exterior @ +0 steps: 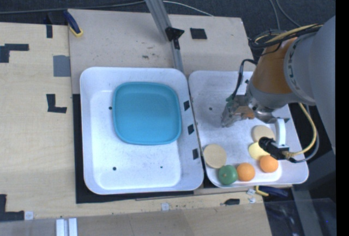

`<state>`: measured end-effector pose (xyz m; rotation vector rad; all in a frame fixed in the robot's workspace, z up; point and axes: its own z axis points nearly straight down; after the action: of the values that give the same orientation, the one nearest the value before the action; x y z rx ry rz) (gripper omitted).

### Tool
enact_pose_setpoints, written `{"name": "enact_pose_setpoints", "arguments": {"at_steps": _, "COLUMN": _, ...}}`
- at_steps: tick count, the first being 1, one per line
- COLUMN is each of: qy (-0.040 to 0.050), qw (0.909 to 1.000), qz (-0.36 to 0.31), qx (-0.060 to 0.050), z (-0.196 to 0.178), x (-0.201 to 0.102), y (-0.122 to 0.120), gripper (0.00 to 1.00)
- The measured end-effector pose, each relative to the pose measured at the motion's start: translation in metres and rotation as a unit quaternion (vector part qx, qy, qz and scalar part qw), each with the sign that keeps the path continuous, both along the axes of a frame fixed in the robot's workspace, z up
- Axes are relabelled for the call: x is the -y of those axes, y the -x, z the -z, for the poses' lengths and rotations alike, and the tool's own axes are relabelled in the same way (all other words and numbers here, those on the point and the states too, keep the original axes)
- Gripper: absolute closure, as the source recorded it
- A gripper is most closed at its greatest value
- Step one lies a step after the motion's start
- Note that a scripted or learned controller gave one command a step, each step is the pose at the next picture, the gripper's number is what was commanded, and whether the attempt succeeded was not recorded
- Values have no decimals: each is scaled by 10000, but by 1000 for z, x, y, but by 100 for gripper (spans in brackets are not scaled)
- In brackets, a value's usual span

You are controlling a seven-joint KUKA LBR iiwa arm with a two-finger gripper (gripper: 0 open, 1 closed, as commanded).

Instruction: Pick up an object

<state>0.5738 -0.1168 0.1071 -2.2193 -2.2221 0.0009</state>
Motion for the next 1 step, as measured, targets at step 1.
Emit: {"name": "enact_pose_setpoints", "arguments": {"at_steps": 1, "qy": 4, "qw": 10000, "qz": 3, "qx": 28, "z": -59, "x": -3, "y": 6, "gripper": 100}}
